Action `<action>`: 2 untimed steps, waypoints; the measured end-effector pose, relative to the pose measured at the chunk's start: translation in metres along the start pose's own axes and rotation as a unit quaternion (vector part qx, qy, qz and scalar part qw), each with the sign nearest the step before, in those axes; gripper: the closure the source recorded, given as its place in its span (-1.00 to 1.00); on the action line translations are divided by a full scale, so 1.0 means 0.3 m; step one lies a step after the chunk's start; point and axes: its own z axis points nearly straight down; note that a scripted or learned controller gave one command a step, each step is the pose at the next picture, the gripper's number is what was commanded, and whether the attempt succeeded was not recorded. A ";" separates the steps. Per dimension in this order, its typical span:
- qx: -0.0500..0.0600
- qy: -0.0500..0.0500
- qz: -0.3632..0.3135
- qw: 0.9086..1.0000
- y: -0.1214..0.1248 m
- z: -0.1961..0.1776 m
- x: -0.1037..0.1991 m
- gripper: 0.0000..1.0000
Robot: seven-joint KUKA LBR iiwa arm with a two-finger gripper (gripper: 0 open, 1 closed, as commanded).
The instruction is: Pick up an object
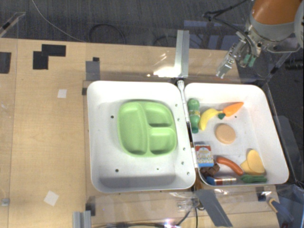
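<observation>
My gripper (236, 63) hangs above the bench just behind the far rim of the right bin (266, 99), open with nothing between its fingers. In that bin lie a yellow banana (207, 118), an orange carrot (232, 109), a round tan cookie (225, 134), a green bottle-like piece (193, 106), a small red, white and blue box (203, 155), a red sausage (229, 165), a yellow wedge (254, 162) and a green pod (252, 178). All of them are apart from the gripper.
The left bin (102, 170) holds a green divided plate (146, 127). A metal post (182, 56) stands behind the seam between the bins. The grey and orange arm (275, 8) fills the top right corner.
</observation>
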 end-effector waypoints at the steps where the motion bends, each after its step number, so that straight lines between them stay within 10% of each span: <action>1: 0.000 0.003 0.046 0.999 0.217 0.155 0.140 1.00; 2: -0.003 -0.003 0.045 0.999 0.215 0.103 0.129 1.00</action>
